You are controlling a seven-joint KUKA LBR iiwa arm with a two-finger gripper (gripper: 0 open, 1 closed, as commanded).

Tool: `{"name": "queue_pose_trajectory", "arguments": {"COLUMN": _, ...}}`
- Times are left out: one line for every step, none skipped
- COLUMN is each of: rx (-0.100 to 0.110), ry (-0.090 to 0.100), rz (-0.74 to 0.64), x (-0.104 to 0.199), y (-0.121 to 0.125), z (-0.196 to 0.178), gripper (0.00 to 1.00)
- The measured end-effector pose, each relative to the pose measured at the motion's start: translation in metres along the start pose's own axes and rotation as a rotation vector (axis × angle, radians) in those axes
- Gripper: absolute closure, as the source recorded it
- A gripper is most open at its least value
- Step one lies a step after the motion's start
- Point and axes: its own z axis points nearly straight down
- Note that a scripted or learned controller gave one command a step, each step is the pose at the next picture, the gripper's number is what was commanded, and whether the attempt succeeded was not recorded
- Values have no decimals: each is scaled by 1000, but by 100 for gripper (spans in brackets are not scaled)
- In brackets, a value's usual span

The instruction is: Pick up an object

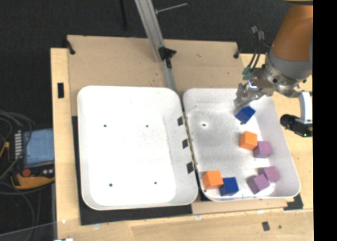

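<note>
Where tool (245, 99) hangs over right bin (210, 145), blue cube (245, 114) just below; grip state unclear.

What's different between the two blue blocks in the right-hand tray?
The upper blue block sits right beneath the gripper, tilted cornerwise, with bare tray around it. The lower blue block lies at the tray's near edge, far from the gripper, squarer to the tray and pressed against an orange block. Both look alike in color and size, and both are in the right tray.

A robotics lab: plywood bench (131, 61), white bins (131, 145), control pendant (34, 153) with loose cables (16, 203).
</note>
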Motion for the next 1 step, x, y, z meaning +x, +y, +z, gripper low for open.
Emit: {"name": "queue_pose_trajectory", "arguments": {"rx": 5, "ry": 0, "rz": 1, "x": 54, "y": -15, "z": 14, "gripper": 100}}
